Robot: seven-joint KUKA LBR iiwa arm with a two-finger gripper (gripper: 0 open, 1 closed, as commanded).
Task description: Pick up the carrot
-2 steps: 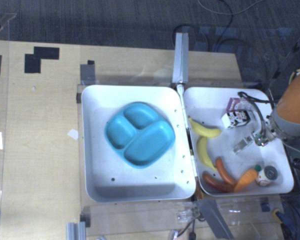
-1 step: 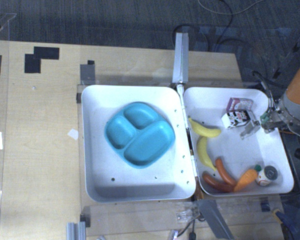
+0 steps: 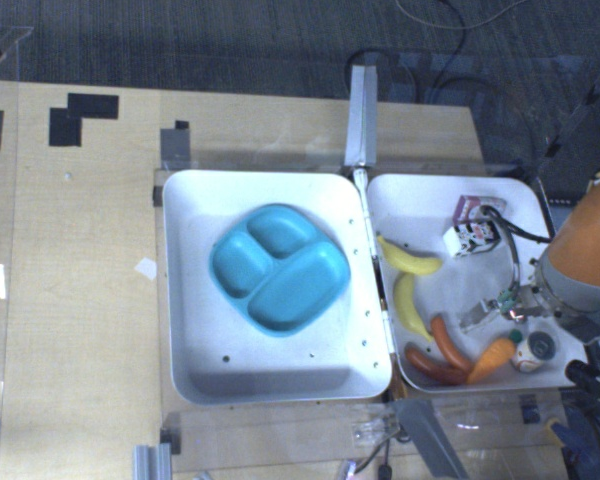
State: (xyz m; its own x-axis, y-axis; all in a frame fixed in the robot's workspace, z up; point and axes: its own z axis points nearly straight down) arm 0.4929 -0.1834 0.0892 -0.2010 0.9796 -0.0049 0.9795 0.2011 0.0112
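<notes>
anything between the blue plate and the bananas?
In the camera view, the blue plate and the bananas lie in separate bins; between them are bare white bin floor and the two bins' adjoining rims.

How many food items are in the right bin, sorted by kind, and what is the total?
Bananas: 2
Sausages: 2
Carrot: 1
Total: 5 food items, all in the right bin.
</notes>
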